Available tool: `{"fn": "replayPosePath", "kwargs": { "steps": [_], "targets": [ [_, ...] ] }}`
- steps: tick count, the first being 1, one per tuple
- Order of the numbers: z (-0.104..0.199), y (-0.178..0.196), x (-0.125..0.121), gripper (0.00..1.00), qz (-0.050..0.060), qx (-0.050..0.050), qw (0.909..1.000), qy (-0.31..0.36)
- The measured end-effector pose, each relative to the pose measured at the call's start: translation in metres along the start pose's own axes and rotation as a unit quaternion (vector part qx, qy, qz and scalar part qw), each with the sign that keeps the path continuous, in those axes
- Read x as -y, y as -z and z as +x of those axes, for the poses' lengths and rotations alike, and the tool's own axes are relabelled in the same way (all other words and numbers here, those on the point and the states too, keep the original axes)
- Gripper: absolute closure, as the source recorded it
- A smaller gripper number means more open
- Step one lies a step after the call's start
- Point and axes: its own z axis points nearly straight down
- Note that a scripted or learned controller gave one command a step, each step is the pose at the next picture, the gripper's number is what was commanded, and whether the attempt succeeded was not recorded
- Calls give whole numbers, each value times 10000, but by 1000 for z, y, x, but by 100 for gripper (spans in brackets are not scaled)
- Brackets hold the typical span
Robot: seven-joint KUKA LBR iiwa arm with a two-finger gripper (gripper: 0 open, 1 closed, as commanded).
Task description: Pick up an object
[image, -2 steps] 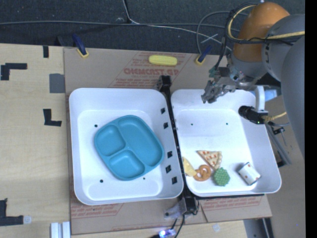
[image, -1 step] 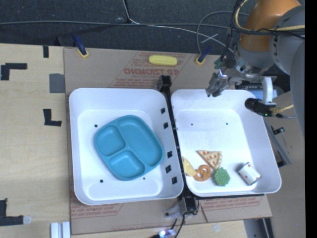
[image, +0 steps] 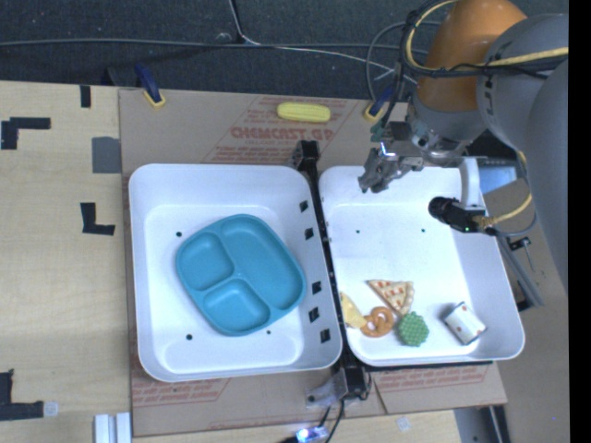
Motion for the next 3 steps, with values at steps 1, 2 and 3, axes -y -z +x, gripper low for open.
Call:
{"fn": "replayPosePath", "kwargs": {
  "steps": [1,2,3],
  "targets": [
    [48,-7,4,100,1,1,10000,3],
    [102,3,21,100,1,0,10000,8],
    [160,11,33,100,-3,-1,10000,14]
  ]
}}
